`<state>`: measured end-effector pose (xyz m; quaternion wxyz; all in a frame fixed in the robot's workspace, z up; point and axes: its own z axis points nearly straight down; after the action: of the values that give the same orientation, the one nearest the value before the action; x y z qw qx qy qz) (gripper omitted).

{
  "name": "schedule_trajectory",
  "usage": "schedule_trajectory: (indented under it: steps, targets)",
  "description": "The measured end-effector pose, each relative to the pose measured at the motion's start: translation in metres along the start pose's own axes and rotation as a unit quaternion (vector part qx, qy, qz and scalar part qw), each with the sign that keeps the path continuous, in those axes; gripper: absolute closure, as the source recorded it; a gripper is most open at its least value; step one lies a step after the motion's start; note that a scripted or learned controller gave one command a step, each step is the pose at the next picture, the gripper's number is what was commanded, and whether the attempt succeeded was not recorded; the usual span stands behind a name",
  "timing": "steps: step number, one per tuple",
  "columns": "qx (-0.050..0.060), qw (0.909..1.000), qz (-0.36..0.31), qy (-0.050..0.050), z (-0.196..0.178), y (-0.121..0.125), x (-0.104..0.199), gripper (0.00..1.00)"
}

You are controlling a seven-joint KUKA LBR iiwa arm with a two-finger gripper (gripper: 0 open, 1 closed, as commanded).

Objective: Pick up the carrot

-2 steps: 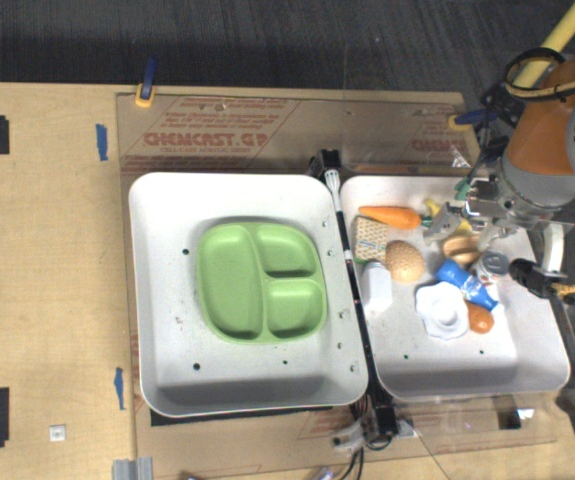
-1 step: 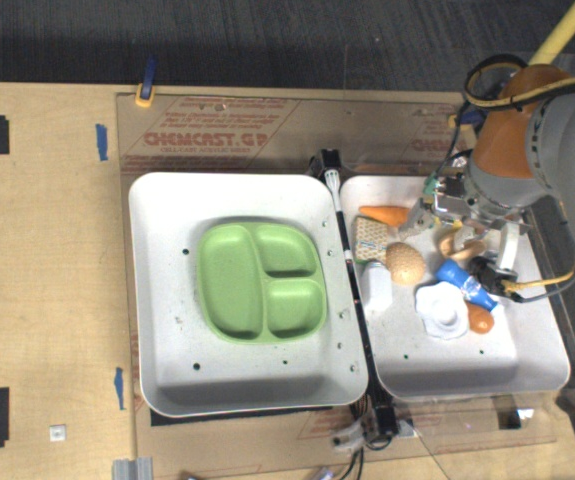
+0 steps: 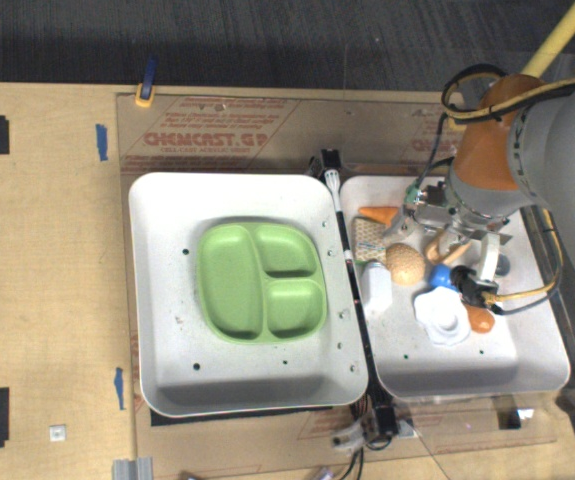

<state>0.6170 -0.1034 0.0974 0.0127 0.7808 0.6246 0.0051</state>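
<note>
Claw [image 3: 454, 251]: you see it low over the right bin [image 3: 527, 363], among the clutter; you cannot tell its grip state.
Carrot [image 3: 378, 214]: orange, at the right bin's upper left, beside a mesh-patterned item [image 3: 369, 236], apart from the claw.
Neighbours: tan ball [image 3: 404, 264], white bottle [image 3: 377, 286], white-and-blue piece [image 3: 440, 310].
Left bin [image 3: 167, 218]: holds a green divided plate [image 3: 262, 280].
Worktop [image 3: 47, 298]: bears both bins.

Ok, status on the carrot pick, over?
Gripper low in the right bin, fingers hidden. Carrot loose at the bin's far left, beside the arm, not held. Tan ball, white bottle and blue-capped piece crowd close.
</note>
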Motion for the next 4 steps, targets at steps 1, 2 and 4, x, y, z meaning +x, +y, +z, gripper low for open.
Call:
schedule_trajectory:
  steps: [1,2,4]
  targets:
    - [-0.005,0.9988,-0.049,0.002,-0.001,-0.037,-0.002,0.0]
    - [-0.004,0.9954,0.096,0.005,-0.002,-0.055,-0.01,0.0]
    - [-0.005,0.9902,0.139,0.006,-0.003,-0.084,-0.024,0.0]
